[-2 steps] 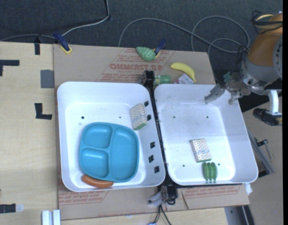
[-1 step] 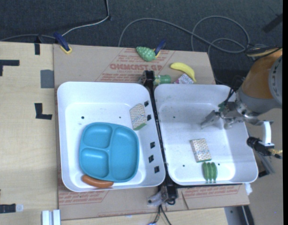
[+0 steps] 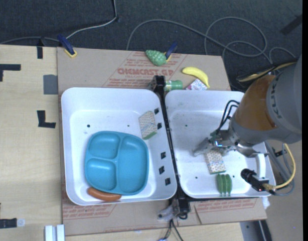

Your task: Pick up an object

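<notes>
In the right bin [image 3: 194,104] my gripper [image 3: 212,146] hangs low, its grey fingers spread just above a small patterned sponge-like block [image 3: 214,161]. Nothing shows between the fingers. A green pepper-like piece [image 3: 223,184] lies near that bin's front edge. The left bin [image 3: 79,104] holds a blue divided plate [image 3: 117,162], an orange sausage-shaped piece [image 3: 104,195] at its front edge, and a second patterned block [image 3: 148,124] near the divider.
Behind the bins on the cardboard lie a yellow banana [image 3: 196,75], a green toy [image 3: 156,57] and a small green item [image 3: 174,85]. Cables cross the dark floor at the back. The arm's orange band [image 3: 257,104] looms over the right bin's right side.
</notes>
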`<state>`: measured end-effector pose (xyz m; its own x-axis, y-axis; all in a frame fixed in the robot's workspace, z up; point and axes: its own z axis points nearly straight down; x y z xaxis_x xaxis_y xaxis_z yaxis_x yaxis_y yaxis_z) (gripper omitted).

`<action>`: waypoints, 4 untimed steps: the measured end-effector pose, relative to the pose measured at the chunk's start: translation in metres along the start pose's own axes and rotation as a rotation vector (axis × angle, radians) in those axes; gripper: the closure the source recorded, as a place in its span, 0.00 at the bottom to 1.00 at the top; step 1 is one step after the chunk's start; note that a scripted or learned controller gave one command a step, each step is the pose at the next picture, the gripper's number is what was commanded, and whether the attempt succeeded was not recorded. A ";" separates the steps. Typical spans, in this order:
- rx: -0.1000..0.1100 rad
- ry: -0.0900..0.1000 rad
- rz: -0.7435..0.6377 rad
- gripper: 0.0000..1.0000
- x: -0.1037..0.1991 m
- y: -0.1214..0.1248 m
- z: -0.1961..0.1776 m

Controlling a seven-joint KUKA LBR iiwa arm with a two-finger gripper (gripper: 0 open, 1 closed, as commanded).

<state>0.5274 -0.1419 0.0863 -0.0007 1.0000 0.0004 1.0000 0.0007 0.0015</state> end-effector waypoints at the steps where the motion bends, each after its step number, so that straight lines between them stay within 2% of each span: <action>1: -0.005 -0.003 0.000 0.00 -0.005 -0.042 0.000; 2: 0.002 0.000 0.001 0.00 -0.022 -0.043 -0.059; 3: 0.001 -0.001 0.001 0.00 0.012 -0.043 0.000; 4: 0.001 -0.003 0.001 0.00 -0.057 -0.023 -0.113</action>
<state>0.5042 -0.1993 0.1994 0.0007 1.0000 -0.0022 1.0000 -0.0006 0.0007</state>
